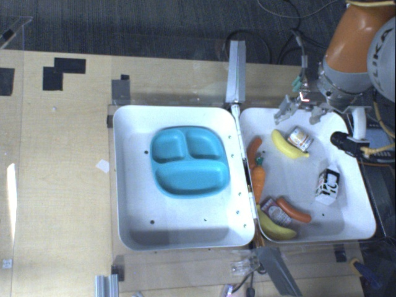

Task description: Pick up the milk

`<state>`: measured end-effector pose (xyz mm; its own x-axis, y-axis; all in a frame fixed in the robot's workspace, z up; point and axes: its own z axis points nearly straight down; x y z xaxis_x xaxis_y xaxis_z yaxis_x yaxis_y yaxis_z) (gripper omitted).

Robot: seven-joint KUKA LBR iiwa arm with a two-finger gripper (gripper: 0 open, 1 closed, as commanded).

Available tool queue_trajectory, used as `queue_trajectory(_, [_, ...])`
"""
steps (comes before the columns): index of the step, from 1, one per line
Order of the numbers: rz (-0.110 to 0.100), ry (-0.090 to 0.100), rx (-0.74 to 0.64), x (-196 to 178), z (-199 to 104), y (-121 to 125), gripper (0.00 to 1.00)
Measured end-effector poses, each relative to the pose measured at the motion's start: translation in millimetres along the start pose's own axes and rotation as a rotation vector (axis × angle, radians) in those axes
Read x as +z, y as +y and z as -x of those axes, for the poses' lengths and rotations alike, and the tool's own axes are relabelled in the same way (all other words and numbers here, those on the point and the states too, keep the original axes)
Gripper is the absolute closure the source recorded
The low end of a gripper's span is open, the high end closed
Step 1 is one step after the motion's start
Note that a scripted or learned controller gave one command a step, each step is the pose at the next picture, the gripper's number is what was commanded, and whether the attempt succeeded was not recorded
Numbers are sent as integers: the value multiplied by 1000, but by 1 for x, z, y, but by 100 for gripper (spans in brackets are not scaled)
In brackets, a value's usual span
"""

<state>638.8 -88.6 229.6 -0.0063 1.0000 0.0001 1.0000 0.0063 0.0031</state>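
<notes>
The milk (328,185) is a small white carton with black markings, lying in the right bin (362,228) near its right wall. My gripper (301,112) hangs over the bin's far edge, well behind the carton and to its left. Its fingers (284,112) are spread open with nothing between them. The gripper and the milk are clearly apart.
Just in front of the gripper lie a yellow banana (286,147) and a small can (301,139). Two carrots (257,179) rest along the left wall. A sausage (294,210) and another banana (276,229) are at the front. The left bin (130,184) holds a blue divided plate (189,161).
</notes>
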Motion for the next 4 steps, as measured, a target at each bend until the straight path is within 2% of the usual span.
queue_trajectory(1, [1, 0, -64, 44, -23, 7, 0])
queue_trajectory(2, [2, -1, -78, 121, 34, 31, 0])
queue_trajectory(3, [6, -4, -229, 97, 117, 9, 0])
queue_trajectory(4, [3, -2, -425, 90, 117, -63, 0])
